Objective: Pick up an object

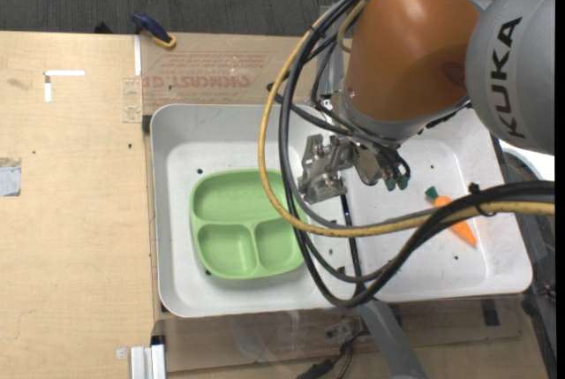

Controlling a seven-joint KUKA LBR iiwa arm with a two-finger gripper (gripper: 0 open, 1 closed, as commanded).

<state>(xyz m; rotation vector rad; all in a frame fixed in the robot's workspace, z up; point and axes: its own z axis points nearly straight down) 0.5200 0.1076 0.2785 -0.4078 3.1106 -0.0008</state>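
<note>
Though hanging low over the wall shared by the two bins, gives away little: cannot tell the state of the pincer (pixel 322 172), open or closed, from this slant.

Nearest to it, touching or almost touching on its left and slightly below: green divided tray (pixel 245 227), lying flat in the left bin (pixel 161 218). Well off to its right, across the right bin (pixel 441 273): toy carrot (pixel 461 225), lying apart from everything else.

Likely troubles from here:
- Coming down on the bin wall instead of on an object, given the pincer's place right over it.
- Skating off the tray. Smooth, glossy moulded plastic, wide and shallow, three compartments with rounded ridges and a thin rolled rim; offers only that rim or a ridge to pinch, so probably tips or slides rather than lifts.
- Pushing the tray against the left bin's far wall and jamming it.
- Missing the carrot. Small, tapered orange body with a stubby green top; looks hard and slick, prone to rolling or squirting out of a squeeze across the taper.
- Snagging the cables (pixel 380 227), a yellow hose and black leads looping under and around the pincer, dragging across the tray's edge.

Bins themselves: matte white, shallow, rounded corners, dotted with small dark holes.
</note>
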